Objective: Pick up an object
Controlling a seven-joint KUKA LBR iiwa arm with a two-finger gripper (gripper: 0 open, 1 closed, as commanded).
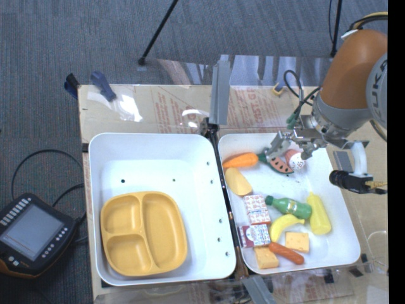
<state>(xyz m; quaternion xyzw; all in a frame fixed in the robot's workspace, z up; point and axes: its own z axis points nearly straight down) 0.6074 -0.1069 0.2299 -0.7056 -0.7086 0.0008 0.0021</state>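
Two white bins sit side by side on the desk [158, 106]. Left bin [152, 151] carries a yellow divided plate [144, 233], three compartments, lying toward the bin's front-left. Right bin [342, 233] carries the toy food pile: carrot [241, 161] at the back-left, watermelon slice [280, 164] just right of it, pale potato-like piece [238, 182] below the carrot. Mid bin: small red-white cartons [255, 218] stacked in a column, green bottle [289, 206] lying on its side, banana [285, 225] below it, yellow corn-like piece [319, 215] to the right. Front: cheese wedge [297, 241], orange sausage-like piece [286, 253], orange block [266, 257].

Gripper [292, 149] is low over the back of the right bin, right at the watermelon slice, with a white-red round item [295, 161] at its tips; whether the gripper is open or closed, cannot tell, and contact with either item is unclear. Arm [351, 75] comes in from the right, orange band above the wrist. A teach pendant [31, 233] lies on the floor to the left.
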